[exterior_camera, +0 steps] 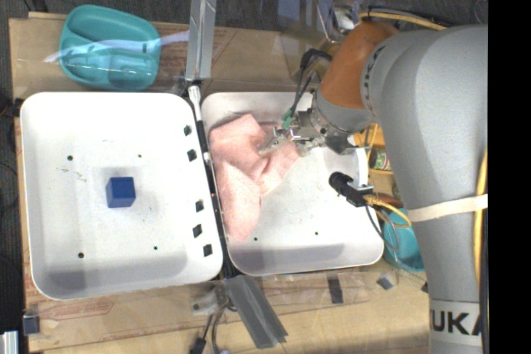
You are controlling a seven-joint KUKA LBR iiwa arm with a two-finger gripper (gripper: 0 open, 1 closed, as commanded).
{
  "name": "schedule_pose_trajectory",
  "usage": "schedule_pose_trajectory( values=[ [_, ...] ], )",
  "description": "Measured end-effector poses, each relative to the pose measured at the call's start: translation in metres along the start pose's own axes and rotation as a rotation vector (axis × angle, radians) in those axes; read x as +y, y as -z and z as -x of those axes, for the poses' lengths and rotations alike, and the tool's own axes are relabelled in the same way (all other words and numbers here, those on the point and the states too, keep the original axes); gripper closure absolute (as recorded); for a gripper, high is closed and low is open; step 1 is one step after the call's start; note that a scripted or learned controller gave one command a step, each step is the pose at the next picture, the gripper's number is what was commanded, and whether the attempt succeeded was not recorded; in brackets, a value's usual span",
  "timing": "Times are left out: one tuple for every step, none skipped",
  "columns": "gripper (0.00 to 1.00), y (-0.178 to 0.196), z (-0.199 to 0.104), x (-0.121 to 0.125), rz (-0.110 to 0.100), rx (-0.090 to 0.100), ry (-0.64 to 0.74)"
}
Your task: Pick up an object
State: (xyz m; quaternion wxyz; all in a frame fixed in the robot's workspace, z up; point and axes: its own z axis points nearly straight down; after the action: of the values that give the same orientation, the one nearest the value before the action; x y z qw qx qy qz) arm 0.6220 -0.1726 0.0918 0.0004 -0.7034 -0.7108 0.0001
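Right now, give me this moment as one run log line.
arm: over right white bin | gripper: at crumpled pink cloth, grasp unconfirmed | small blue cube: left white bin, untouched

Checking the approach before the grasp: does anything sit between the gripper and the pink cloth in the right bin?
Nothing visible does. The gripper is already right at the pink cloth, over its upper right part in the right bin. The blue cube lies apart in the left bin.

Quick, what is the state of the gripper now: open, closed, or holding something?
Gripper: over the pink cloth in the right bin; its state cannot be told.
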Motion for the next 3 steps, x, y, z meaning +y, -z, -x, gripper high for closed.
schedule_pose_trajectory(
  values=[
    [1.0, 0.01, -0.001, 0.001, -0.001, 0.0, 0.007],
    [0.0, 0.01, -0.001, 0.001, -0.001, 0.0, 0.008],
    [0.0, 0.001, -0.036, 0.006, -0.002, 0.001, 0.152]
  ],
)
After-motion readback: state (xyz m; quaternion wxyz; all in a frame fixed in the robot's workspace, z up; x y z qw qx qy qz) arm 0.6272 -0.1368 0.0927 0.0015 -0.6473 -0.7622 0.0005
